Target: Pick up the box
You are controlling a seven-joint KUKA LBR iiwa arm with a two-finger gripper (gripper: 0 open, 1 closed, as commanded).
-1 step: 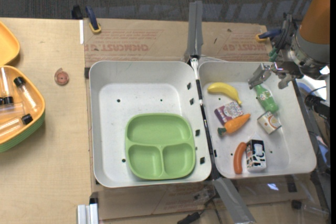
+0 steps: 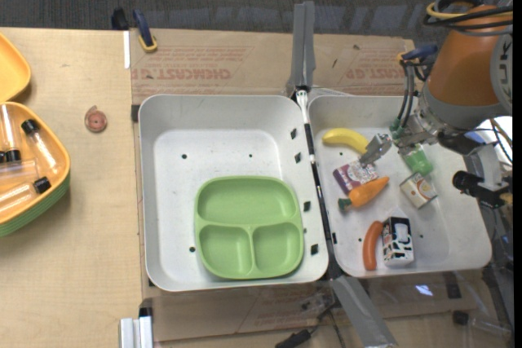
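Landmark: the banana [image 2: 345,139], a yellow one near the top of the right bin [image 2: 469,253].
Arm: the grey arm with the orange band [image 2: 463,69] comes in from the right side, above and to the right of the banana.
Gripper: the gripper [image 2: 377,151] hangs just right of the banana and a little lower. Its two thin fingers stand a small way apart with nothing between them.
Box: the box [image 2: 418,191] is small and white with a bit of red on it. It lies to the right of the banana and lower down, well past the gripper. The gripper is up and to the left of the box and does not touch it.
Green thing: a small green object [image 2: 418,160] sits between the gripper and the box, right of the banana.
Purple pack: a purple and white packet [image 2: 356,175] lies just under the banana, right below the gripper.
Carrot: an orange carrot [image 2: 367,191] lies under the banana, touching the purple packet.
Carton: a black and white carton [image 2: 397,241] lies far below the banana.
Sausage: a red sausage [image 2: 371,244] lies just left of the carton.
Left bin: the left bin [image 2: 163,175], left of the banana, holds a green tray [image 2: 249,226] with three parts.
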